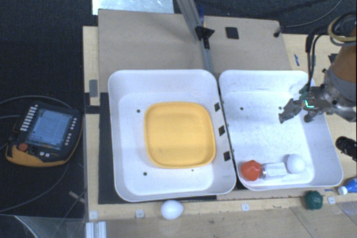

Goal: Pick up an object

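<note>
Bench point(245, 53) of pale board carries two shallow white bins side by side. The left white bin point(125, 120) holds a square yellow plastic plate point(179, 134), lying flat near its middle. The right white bin point(251, 120) holds a small cluster against its near wall: a round red-orange ball point(251, 170), a short white tube-like piece point(273, 169) and a white egg-shaped ball point(295, 164), touching in a row that runs left to right.

The grey arm point(343, 83) reaches in from the right edge, its wrist over the far right side of the right bin. The gripper point(297, 110) points leftward and down; dark fingers point(288, 112) show, but whether they are spread or closed I cannot tell. Nothing is visible between them.

The cluster lies nearer the camera than the gripper, well apart from it, the white egg-shaped ball closest. A pick there likely calls for travel toward the near wall, then descent.

Another white egg-shaped ball point(172, 209) and a dark green ball point(313, 200) rest outside the bins.
</note>
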Controlling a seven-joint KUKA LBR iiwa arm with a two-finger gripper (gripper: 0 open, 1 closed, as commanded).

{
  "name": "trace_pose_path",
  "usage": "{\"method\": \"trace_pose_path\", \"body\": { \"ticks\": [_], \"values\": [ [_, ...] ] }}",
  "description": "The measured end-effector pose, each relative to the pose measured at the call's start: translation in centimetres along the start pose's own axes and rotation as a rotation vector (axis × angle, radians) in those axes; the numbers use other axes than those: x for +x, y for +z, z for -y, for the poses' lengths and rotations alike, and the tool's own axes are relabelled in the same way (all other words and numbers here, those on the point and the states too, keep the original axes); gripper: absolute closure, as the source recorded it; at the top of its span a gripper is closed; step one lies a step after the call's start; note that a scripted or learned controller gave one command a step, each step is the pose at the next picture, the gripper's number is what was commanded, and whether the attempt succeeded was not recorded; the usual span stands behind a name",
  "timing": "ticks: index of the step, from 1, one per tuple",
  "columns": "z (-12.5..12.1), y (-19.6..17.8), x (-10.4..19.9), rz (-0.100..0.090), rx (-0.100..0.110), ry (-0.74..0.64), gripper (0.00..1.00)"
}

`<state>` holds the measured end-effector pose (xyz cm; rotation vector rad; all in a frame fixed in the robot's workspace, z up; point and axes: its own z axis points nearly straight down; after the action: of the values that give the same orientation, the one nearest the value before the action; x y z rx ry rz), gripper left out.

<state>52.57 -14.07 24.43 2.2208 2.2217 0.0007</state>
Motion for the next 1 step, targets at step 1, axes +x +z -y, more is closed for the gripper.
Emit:
{"method": "trace_pose_path", "body": {
  "ticks": [1],
  "values": [
    [0.00, 0.00, 0.00, 0.000, 0.000, 0.000, 0.00]
  ]
}}
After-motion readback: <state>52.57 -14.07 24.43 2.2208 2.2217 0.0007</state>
